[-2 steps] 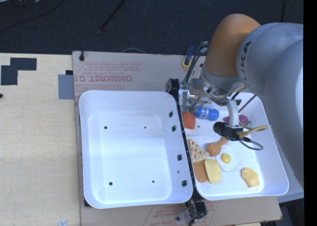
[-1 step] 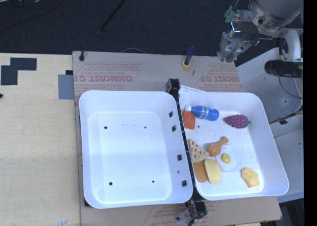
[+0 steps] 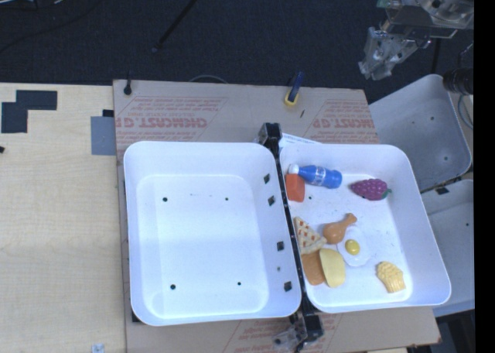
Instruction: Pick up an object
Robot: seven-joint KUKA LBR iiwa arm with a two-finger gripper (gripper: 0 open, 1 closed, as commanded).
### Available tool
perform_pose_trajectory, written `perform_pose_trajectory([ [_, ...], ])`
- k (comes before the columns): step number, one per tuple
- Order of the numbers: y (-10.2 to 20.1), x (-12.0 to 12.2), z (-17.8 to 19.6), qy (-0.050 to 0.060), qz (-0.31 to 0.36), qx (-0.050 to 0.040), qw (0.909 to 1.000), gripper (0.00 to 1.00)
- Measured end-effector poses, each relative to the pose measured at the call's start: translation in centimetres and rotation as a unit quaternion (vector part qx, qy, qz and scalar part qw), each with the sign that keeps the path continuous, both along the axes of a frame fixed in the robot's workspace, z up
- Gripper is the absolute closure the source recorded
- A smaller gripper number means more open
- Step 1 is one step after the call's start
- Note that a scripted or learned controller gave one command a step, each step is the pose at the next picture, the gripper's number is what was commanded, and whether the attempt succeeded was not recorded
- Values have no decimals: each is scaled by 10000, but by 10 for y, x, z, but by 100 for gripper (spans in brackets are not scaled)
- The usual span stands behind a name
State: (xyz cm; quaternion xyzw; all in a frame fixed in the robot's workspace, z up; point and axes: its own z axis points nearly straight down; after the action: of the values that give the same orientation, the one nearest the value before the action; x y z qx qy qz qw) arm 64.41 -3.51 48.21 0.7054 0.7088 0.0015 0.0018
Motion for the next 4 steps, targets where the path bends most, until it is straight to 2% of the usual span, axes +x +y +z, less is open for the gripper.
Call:
perform_pose_trajectory([
  [1,-21,-1,58,5,-30,-2,10000,100],
  [2,75,-24,-98,123,13,19,9999,100],
  [3,68,-6,-56,16,-6,1,10000,100],
  [4,61,0,-10,11,3,2,10000,100],
])
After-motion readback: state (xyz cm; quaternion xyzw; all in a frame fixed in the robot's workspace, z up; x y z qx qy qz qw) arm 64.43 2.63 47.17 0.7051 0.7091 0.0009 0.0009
